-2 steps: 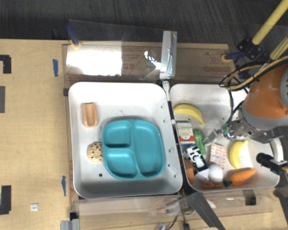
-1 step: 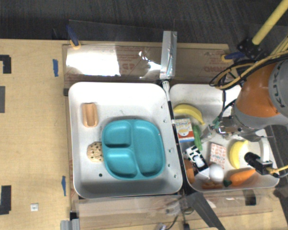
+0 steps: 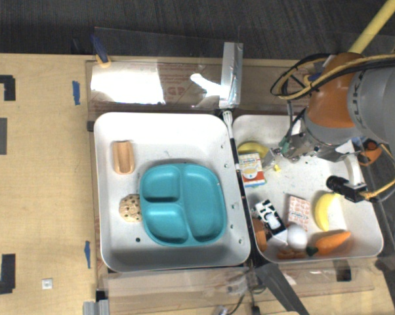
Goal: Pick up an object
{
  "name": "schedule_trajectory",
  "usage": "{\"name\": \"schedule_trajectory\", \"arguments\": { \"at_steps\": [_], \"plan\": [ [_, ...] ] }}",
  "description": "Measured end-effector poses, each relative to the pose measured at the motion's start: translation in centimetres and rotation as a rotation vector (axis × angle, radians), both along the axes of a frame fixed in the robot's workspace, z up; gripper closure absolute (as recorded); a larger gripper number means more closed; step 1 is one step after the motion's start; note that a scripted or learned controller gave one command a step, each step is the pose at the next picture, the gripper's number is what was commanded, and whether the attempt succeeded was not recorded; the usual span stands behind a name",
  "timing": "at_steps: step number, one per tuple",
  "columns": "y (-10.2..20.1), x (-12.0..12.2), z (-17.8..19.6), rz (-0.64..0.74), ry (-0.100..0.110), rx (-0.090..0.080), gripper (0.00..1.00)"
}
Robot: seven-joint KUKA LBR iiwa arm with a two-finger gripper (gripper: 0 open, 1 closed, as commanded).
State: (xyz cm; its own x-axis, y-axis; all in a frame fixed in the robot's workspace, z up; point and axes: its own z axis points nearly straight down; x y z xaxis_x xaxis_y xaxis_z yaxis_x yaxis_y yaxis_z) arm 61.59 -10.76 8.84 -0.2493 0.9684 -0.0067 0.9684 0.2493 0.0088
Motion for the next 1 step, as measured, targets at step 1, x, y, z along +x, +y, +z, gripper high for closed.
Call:
{"name": "schedule_trajectory", "arguments": {
  "at_steps": [1],
  "plan": [
    [0.13,0.14,1.14,0.000,-0.004,0.002,1.00]
  ]
}}
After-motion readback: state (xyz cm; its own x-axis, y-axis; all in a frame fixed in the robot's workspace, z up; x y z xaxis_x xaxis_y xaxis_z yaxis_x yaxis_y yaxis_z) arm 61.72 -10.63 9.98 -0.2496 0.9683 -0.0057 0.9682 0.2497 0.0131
